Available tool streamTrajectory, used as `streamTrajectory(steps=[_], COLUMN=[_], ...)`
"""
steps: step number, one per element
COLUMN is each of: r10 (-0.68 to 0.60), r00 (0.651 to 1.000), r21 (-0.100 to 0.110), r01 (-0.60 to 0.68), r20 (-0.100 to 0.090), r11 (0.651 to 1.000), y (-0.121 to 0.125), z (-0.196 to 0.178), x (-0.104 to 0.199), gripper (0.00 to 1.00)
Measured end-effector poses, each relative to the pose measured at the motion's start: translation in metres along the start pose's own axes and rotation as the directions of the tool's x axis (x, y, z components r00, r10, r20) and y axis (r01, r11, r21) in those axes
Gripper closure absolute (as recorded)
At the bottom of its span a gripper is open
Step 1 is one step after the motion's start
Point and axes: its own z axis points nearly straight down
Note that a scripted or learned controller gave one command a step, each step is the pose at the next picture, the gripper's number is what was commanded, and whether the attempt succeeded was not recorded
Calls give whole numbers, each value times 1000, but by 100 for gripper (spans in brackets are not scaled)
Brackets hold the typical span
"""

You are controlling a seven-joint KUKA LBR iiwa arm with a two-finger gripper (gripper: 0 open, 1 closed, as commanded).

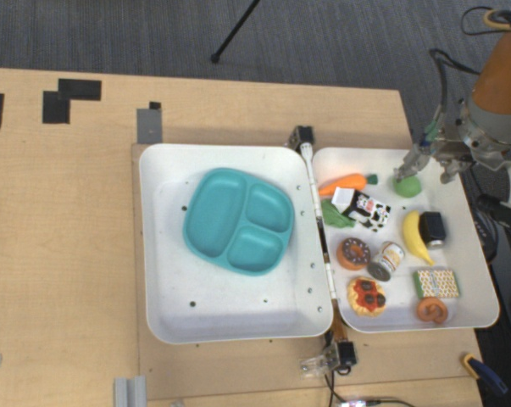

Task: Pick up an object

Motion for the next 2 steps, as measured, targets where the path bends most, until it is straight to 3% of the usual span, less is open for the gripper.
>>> streamTrajectory(steps=[1,2], r10=[1,-1], r00=[1000,1000], r21=[-2,-6], r01=[-1,1], r20=[0,1], r11=[1000,1000], y=[-55,-53], z=[111,100], x=[0,1], gripper=[0,100])
